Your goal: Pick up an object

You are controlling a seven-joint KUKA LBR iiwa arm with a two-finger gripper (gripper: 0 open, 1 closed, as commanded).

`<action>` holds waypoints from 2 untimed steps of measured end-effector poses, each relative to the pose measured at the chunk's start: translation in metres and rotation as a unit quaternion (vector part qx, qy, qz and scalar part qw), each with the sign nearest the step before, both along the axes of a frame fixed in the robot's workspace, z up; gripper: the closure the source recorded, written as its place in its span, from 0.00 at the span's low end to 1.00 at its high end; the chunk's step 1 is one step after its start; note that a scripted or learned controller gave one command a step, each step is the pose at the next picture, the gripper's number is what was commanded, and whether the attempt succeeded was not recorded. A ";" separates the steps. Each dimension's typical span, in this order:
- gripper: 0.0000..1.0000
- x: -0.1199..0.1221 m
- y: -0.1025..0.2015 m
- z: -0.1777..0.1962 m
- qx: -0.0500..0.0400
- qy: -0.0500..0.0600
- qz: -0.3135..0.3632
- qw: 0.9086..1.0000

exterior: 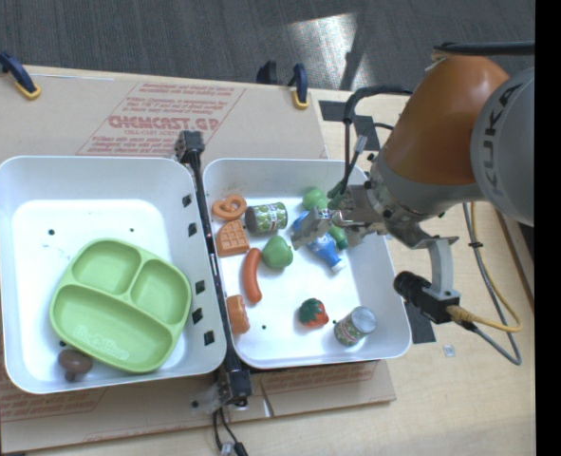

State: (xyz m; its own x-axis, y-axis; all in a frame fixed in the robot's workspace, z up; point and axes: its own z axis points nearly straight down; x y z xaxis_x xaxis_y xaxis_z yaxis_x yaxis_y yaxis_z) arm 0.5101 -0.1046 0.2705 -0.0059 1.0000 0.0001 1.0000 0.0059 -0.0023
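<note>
Here your grey arm's hand sits low in the right white bin, right over a small blue bottle beside the green round toy, though you cannot tell its grip.

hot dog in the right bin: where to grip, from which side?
Grip the hot dog across its middle, coming straight down from above. It lies flat on the right bin floor, long axis roughly vertical in the camera view, so close across the narrow width. The green pepper sits close at upper right.
</note>
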 end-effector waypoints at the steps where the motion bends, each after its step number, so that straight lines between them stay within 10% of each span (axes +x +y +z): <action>1: 0.00 -0.017 -0.023 -0.115 0.000 0.002 0.000 1.000; 2: 0.00 0.048 -0.036 -0.172 0.000 0.001 0.001 1.000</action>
State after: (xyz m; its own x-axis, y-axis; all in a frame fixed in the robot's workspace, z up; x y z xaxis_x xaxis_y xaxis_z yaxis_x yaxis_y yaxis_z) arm 0.5582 -0.1402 0.0982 -0.0075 1.0000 0.0000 1.0000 0.0075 -0.0048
